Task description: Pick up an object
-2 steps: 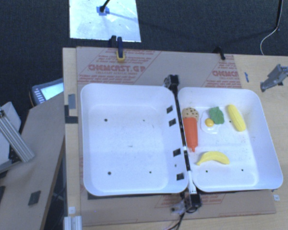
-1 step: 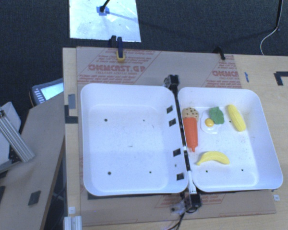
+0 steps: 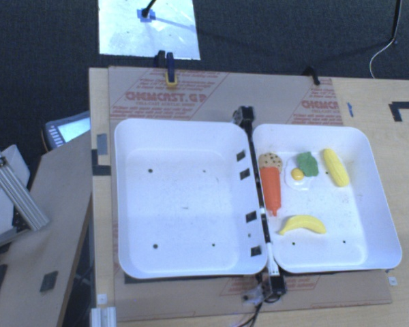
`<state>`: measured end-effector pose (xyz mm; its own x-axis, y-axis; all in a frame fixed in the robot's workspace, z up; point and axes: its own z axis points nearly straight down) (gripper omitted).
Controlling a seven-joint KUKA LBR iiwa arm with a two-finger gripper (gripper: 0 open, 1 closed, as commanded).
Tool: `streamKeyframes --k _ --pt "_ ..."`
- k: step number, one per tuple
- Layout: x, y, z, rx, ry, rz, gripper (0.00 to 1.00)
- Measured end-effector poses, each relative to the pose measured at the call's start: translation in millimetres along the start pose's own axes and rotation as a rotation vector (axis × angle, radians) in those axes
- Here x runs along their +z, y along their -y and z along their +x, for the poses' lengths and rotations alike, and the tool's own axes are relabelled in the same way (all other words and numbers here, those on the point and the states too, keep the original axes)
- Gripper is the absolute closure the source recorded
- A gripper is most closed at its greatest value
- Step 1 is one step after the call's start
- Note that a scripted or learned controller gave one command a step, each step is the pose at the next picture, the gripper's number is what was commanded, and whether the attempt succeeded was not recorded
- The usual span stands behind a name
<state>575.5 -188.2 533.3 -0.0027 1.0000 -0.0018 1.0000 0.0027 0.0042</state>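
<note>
**Nothing lifted yet: all the toys lie in the right bin**

While the task calls for one object to be picked up, every candidate rests on a bin floor, so by my reading the pick has not begun and the whole job is left. As for the claw, I cannot tell whether it is spread or pressed together.

On the table [image 3: 211,87] sit two shallow white bins side by side. The left bin [image 3: 133,182] has a bare white floor marked by a few small dark dots. The right bin [image 3: 378,203] holds all the toy food, gathered in its upper left part.

Closest to the divider between the bins lies an orange carrot [image 3: 271,191], its length running toward the near edge. A brown cookie [image 3: 270,161] touches the carrot's far end. Just beside them is a fried egg [image 3: 299,177], with a green leafy piece [image 3: 307,163] overlapping its upper edge. A yellow corn cob [image 3: 336,167] lies slightly apart to the right of the leaf, tilted. A yellow banana [image 3: 303,224] lies nearer the front, just beside the carrot's tip.

Judging from the layout, the corn cob and banana look easiest to approach, since each has free floor around it, whereas the cookie, carrot, egg and leaf crowd one another.
</note>
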Motion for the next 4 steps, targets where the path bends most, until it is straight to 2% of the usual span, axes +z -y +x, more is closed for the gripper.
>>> streamKeyframes --k 3,4 --pt "0 0 0 0.000 0.000 0.000 0.00" --pt "354 -15 3 0.001 -0.004 0.010 0.00"
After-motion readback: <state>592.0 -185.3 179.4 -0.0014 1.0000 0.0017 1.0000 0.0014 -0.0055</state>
